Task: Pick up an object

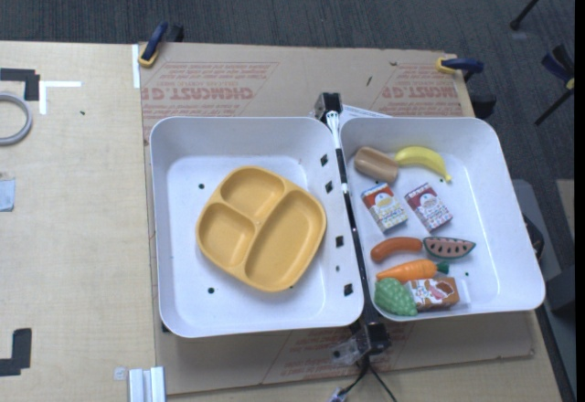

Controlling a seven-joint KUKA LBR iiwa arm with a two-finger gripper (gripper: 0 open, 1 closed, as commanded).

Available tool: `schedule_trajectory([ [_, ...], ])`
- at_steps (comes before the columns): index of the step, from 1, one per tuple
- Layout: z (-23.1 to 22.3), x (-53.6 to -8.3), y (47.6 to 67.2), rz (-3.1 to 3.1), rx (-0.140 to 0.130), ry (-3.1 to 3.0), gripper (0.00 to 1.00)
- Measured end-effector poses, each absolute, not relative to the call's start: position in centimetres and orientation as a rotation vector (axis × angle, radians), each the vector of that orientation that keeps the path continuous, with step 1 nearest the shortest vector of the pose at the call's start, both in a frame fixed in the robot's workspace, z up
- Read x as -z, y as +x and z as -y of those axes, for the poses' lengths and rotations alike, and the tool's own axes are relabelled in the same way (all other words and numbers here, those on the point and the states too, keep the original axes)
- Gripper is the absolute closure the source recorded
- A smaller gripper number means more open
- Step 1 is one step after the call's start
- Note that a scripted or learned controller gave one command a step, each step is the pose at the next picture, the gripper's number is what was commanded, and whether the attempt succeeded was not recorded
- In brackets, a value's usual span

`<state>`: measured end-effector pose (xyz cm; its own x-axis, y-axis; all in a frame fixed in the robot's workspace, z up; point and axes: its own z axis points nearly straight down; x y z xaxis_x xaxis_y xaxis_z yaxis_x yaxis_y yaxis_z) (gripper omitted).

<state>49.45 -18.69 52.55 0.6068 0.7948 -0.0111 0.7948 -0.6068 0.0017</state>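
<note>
Nearest, at the right bin's (512, 199) 7 o'clock, grapes (395, 297), carton (437, 293) and carrot (409, 270) crowd together; a poor first target. Farther, at 12 o'clock, the banana (420, 158) lies apart from the bun (376, 163): I'd descend there, straddling its narrow width. The gripper's state I cannot tell.

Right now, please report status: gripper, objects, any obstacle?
Toy foods crowded in right bin: banana, carrot, watermelon slice. Yellow tray in left bin.
</note>
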Motion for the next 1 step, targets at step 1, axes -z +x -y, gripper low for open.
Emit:
schedule_trajectory([
  [1, 18.66, -53.42, 49.57, -1.394, 0.017, 2.807, 1.0],
])
